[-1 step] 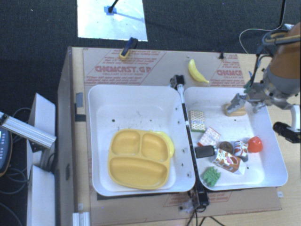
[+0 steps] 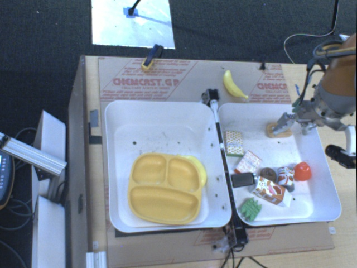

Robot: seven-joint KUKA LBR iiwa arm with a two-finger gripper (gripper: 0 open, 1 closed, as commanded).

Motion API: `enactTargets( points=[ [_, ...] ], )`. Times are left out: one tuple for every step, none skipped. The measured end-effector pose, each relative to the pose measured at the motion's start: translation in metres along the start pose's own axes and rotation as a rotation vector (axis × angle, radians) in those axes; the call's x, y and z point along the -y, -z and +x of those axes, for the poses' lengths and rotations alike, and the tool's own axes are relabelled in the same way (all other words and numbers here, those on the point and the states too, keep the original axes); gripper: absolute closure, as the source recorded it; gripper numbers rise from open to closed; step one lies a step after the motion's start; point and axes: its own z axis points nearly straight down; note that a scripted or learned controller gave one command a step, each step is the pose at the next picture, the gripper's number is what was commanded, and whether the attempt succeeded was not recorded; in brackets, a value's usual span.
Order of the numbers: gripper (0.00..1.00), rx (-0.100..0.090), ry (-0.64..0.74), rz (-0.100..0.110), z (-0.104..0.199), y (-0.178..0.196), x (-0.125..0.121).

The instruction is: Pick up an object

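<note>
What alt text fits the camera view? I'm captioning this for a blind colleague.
A grey robot arm's end effector hovers over a tan object in the right white bin, which also holds small toys and packets. The left bin holds a yellow divided tray; a banana lies on the bench behind.

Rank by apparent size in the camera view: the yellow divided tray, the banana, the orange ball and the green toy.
1. yellow divided tray, by far the largest
2. banana
3. green toy and orange ball: they look about alike, so I won't rank one over the other.
</note>
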Motion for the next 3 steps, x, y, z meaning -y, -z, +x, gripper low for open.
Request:
enactTargets(
  points=[
    [0.0, 0.002, 0.004, -0.007, -0.004, -0.081, -0.045],
    [1.0, -0.001, 0.008, -0.006, -0.003, -0.068, -0.047],
    [1.0, -0.003, 0.004, -0.002, 0.061, -0.059, -0.057]
  ],
)
